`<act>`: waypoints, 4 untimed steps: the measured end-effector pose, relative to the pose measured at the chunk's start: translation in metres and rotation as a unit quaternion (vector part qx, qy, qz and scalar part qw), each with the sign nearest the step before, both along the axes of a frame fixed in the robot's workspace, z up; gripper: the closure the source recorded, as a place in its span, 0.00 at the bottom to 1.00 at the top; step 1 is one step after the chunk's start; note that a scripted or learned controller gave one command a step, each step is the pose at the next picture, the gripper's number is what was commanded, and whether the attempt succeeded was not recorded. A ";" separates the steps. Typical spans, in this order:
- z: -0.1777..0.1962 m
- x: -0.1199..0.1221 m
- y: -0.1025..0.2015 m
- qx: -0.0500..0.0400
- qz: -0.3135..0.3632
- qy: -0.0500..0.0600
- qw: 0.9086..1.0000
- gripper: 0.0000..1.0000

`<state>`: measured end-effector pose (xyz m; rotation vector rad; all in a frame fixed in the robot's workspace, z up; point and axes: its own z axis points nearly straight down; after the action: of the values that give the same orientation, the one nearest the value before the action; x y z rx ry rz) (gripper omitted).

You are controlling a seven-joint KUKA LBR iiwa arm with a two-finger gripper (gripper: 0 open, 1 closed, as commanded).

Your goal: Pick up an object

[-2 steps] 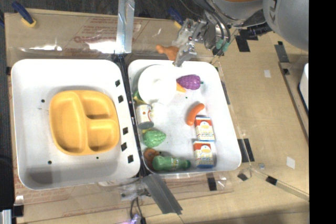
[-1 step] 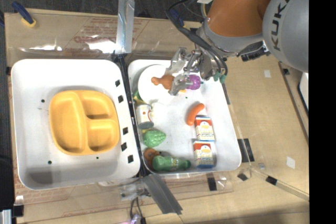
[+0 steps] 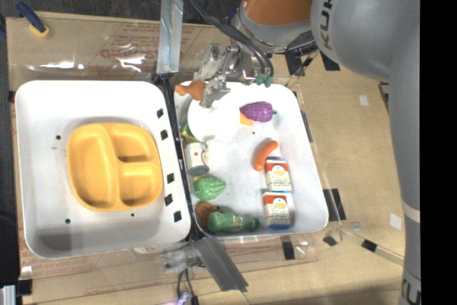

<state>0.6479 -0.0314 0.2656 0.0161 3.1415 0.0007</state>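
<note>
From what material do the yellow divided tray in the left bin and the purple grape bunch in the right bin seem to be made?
The yellow divided tray looks like moulded plastic with a smooth, slightly matte finish: even colour, rounded compartment walls, soft highlights. The purple grape bunch seems to be toy plastic, possibly rubbery: uniform colour, with a small shine on its bumps. The view cannot settle hardness.

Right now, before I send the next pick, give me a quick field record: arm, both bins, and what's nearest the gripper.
arm: reaches in over the right bin's far edge
gripper: low at the right bin's far left corner
nearest item: orange piece beside the gripper
right bin contents: purple grapes, orange sausage, two small cartons, green strawberry-shaped toy, green bottle, small can
left bin: yellow divided tray
</note>
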 end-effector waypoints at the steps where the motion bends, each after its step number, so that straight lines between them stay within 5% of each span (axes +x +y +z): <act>1: 0.012 0.001 0.000 -0.001 0.002 -0.003 1.000 1.00; 2: 0.017 0.009 -0.061 -0.001 0.131 -0.002 0.991 1.00; 3: 0.011 -0.077 -0.095 -0.001 0.127 -0.001 0.992 1.00; 4: 0.037 -0.043 -0.155 -0.002 0.132 -0.002 0.991 1.00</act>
<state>0.6048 -0.1864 0.3022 -0.3986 3.1120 -0.0060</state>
